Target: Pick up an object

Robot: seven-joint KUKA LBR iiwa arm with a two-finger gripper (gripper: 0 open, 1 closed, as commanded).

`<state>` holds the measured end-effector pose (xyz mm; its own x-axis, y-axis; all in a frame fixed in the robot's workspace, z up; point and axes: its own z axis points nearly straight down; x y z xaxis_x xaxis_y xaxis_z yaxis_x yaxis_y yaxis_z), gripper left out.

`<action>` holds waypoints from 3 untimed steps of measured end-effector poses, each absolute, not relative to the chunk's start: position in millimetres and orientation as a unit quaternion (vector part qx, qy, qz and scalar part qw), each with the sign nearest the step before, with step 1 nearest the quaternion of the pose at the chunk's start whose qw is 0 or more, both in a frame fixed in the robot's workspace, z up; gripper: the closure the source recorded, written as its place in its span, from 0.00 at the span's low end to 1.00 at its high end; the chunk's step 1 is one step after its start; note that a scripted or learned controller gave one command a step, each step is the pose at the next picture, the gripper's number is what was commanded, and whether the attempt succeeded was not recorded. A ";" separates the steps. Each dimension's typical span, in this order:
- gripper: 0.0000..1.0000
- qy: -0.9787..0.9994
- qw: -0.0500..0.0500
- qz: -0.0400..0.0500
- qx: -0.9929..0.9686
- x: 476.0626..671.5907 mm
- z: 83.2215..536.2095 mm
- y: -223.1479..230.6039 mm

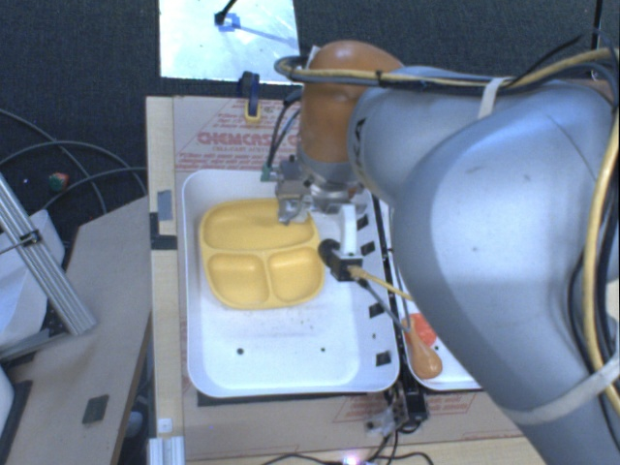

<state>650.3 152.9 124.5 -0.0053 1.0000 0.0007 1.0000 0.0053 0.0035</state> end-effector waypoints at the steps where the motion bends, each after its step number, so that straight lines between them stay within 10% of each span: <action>1: 1.00 0.710 0.002 0.002 0.704 651.0 135.5 153.2; 2: 1.00 0.710 0.001 0.003 0.704 611.2 198.8 199.1; 3: 1.00 0.710 -0.002 0.000 0.705 516.1 251.8 206.4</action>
